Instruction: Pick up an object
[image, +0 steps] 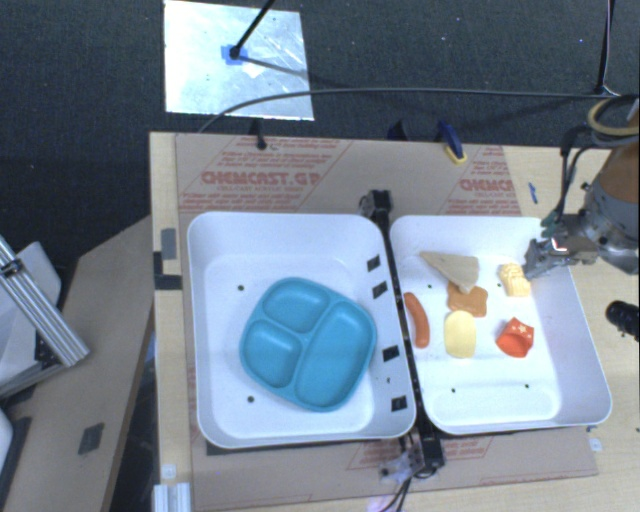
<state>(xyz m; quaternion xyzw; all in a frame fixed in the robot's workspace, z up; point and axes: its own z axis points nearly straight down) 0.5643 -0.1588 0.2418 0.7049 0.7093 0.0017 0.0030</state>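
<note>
Front rim of the right bin (520, 420) sits closest to the lens, with a bundle of wires and a clip at the seam between the two bins just below it. Both bins rest on a brown cardboard sheet (300, 170) printed with red lettering, laid over a tan bench (110, 300). Dark carpet-like floor behind, with a shiny silver sheet (235, 60) taped down and a black cable running across it. Aluminium extrusion bit (35, 310) at far left.

Gripper (548, 255) hangs at the right bin's far right rim, grey arm and orange band trailing off the right edge. Fingers too small and blurred; cannot tell if apart or together. Nothing seen between them.

Task items all in the right bin. Yellow corn-like block (514, 279) just beside the gripper, on its bin-centre side, nearest thing to it. Red strawberry-like piece (514, 338) toward the front of the gripper, apart from it. Tan wedge (452, 266) further across the bin from the gripper, touching an orange-brown piece (467, 299). Pale yellow oval (459, 334) just in front of that. Orange sausage (417, 319) farthest from the gripper, near the dividing wall.

Left bin (215, 260) holds a blue divided plate (308, 343), three compartments, well apart from the gripper.
</note>
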